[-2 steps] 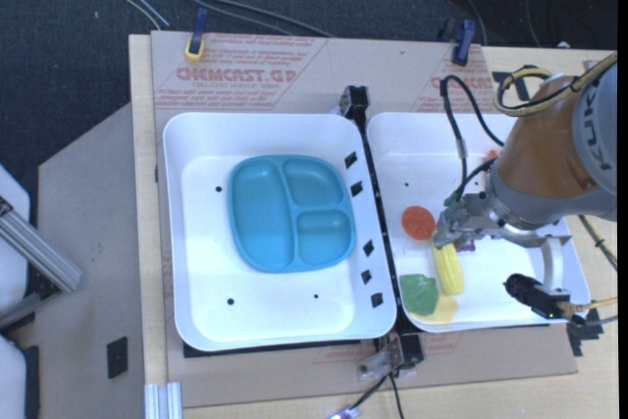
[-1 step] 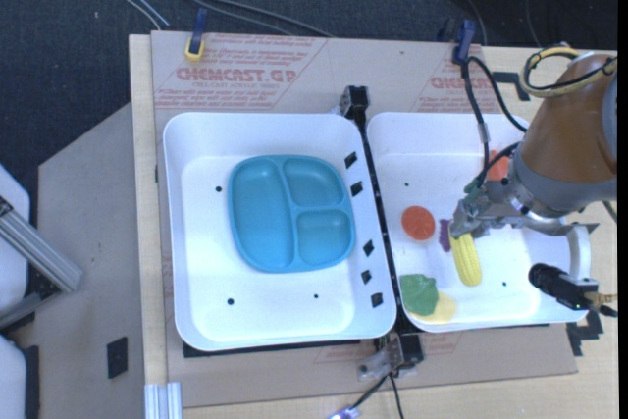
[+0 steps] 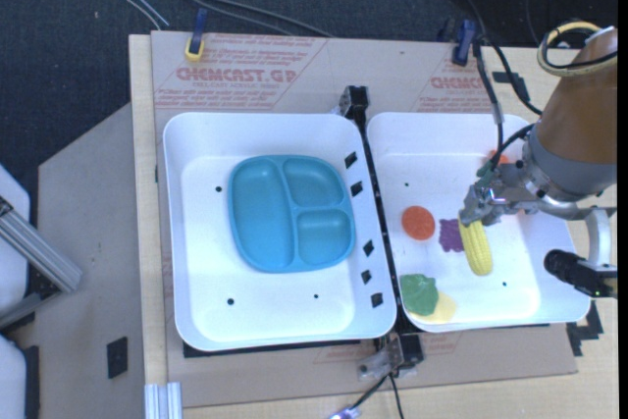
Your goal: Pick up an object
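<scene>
Dark flooring surrounds the counter (image 3: pixel 245 64), where the approach step is judged underway: the pincer (image 3: pixel 483 204), its state untellable, is poised just above the yellow corn (image 3: pixel 478 248), so lowering is called for.

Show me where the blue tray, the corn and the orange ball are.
blue tray (image 3: pixel 257 211): camera view, its large compartment.
corn (image 3: pixel 479 250): camera view, middle of the cob.
orange ball (image 3: pixel 419 222): camera view, its top.

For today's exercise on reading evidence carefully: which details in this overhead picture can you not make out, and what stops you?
- Gripper fingers: too small and blurred in the camera view.
- Orange piece: mostly hidden behind the arm.
- Yellow item: partly covered by the green toy.
- Purple toy: shape too small to identify.
</scene>
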Available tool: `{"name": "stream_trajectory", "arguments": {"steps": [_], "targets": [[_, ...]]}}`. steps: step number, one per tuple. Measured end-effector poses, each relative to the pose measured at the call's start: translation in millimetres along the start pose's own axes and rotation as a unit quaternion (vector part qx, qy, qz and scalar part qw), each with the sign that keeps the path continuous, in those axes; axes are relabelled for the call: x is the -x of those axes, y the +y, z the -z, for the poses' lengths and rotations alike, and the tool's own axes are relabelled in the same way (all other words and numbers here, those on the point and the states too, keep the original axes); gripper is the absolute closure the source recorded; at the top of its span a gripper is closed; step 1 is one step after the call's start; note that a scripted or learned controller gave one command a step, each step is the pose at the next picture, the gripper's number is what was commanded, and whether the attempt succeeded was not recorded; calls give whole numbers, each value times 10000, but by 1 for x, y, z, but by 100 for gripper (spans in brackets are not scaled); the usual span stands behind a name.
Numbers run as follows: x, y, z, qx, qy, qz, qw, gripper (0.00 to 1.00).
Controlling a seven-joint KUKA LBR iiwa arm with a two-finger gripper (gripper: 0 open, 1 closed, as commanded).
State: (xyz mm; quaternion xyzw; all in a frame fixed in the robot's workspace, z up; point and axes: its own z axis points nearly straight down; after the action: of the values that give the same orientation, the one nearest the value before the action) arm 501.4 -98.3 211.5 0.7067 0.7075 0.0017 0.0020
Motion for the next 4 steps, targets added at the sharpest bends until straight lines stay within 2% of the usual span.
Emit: {"name": "stream_trajectory", "arguments": {"steps": [1, 2, 3, 4], "targets": [[0, 2, 42, 3, -2, 0, 10000, 100], [-45, 16, 43, -18, 9, 22, 10000, 100], [-91, 45, 41, -14, 9, 23, 10000, 100], [-143, 60, 40, -18, 11, 26, 10000, 100]]}}
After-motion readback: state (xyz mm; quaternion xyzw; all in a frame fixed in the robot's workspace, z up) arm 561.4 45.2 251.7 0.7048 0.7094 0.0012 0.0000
